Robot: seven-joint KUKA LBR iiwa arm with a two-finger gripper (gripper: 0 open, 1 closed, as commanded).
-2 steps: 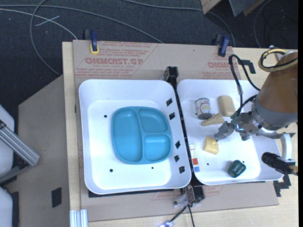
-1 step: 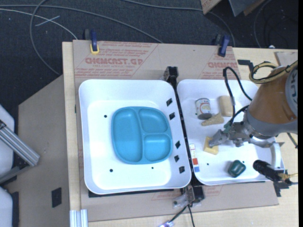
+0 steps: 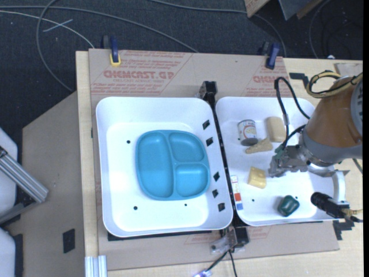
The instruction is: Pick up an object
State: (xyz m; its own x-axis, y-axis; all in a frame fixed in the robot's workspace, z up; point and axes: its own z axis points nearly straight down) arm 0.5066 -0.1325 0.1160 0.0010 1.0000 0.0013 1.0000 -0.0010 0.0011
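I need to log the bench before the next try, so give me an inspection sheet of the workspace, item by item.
Surface: cardboard-covered bench with a left bin and a right bin.
Job's things: right bin holds a small can, tan block, pale stick, yellow piece, green object.
Clutter: blue divided plate in the left bin.
Grippers: gripper low over the right bin, beside the yellow piece; grip unclear.
Cables: black cable along the arm; loose cables on the floor.
Surroundings: dark carpet, blue clamps at the far edge.

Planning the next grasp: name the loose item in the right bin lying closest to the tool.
The yellow block, just left of the tool.
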